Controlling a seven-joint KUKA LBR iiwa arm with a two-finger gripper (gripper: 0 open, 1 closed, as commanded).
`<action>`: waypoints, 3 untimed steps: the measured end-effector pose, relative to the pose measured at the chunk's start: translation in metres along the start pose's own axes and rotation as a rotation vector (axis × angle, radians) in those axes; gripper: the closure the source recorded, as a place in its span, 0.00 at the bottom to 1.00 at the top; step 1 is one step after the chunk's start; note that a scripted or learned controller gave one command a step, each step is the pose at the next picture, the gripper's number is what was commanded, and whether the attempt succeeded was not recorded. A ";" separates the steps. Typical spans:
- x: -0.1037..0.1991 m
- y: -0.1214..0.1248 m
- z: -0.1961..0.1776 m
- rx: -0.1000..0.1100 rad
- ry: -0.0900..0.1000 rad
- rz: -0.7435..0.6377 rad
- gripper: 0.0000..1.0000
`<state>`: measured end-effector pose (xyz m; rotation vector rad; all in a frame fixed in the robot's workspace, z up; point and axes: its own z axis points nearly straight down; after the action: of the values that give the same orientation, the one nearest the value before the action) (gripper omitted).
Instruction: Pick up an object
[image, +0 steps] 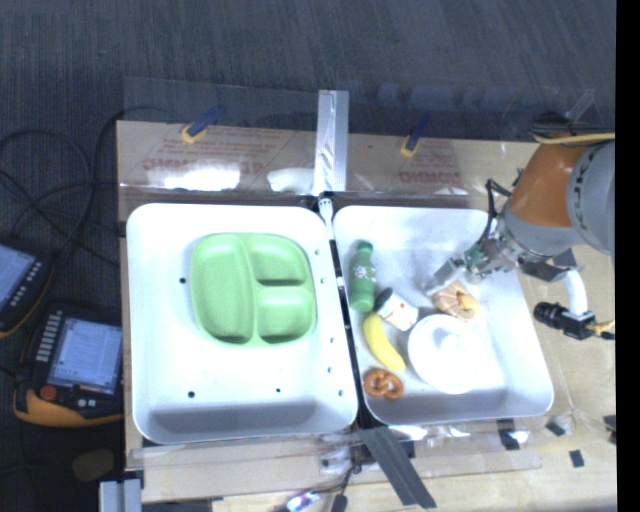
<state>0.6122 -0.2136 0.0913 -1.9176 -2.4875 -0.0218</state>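
Note:
My gripper hangs in the far right part of the right bin, reaching in from the right. Just below it in the view lies a beige, crumpled pastry-like piece; I see nothing held. A green bottle lies along the bin's left wall. A yellow banana lies below the bottle, with a small white and brown piece beside it. A white bowl sits at the front right, and a brown pretzel lies at the front left.
The left bin holds a green divided plate. A raised rim separates the two bins. The bare floor of the right bin shows at its far middle, between the bottle and the gripper.

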 end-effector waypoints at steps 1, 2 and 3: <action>-0.004 -0.001 -0.008 -0.003 -0.013 0.003 1.00; -0.002 0.000 -0.008 -0.001 -0.009 0.001 0.00; 0.075 -0.002 -0.084 0.011 -0.009 -0.154 0.00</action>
<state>0.5909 -0.1422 0.1762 -1.7210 -2.6289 0.0012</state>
